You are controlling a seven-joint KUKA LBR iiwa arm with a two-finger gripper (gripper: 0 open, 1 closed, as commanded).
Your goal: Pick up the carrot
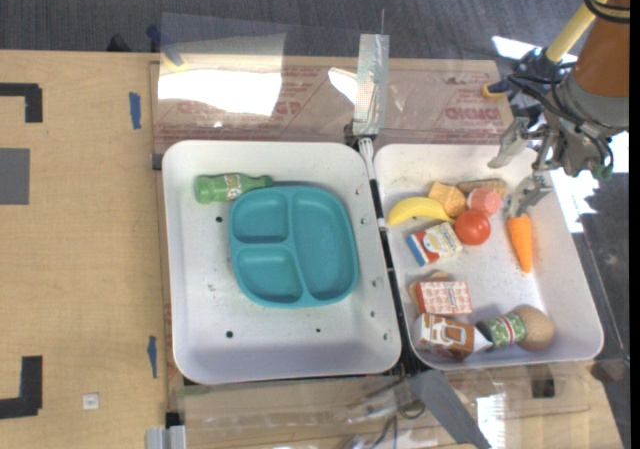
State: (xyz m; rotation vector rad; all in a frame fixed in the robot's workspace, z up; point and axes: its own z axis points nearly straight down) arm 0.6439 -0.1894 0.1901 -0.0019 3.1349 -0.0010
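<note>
**Orange carrot lies free in the right bin, claw poised just above it**

Plywood-brown desk (70, 237) fills our left, bare but for tape marks, so nothing there bears on the pick. Next we meet the left bin (190, 337), which holds a teal divided plate (295, 245) in its middle and a green bottle (228, 186) lying flat along its far side; we judge these as clutter kept apart from the job.

Across the divider, the right bin (570, 337) is crowded. A banana (415, 209), a small carton (432, 242) and a tomato (474, 228) bunch near its centre, with more packets and a potato (534, 327) toward the near edge. The carrot (521, 241) lies flat on the bin floor just right of the tomato, its thick end toward the far side and its tip pointing toward us, touching none of its neighbours as far as we can tell. That open spot should leave room for fingers on either side.

The claw (535, 177) hangs just above the carrot's thick end, reaching in from the right. Its fingers look spread apart and hold nothing; the carrot is not yet gripped.
</note>
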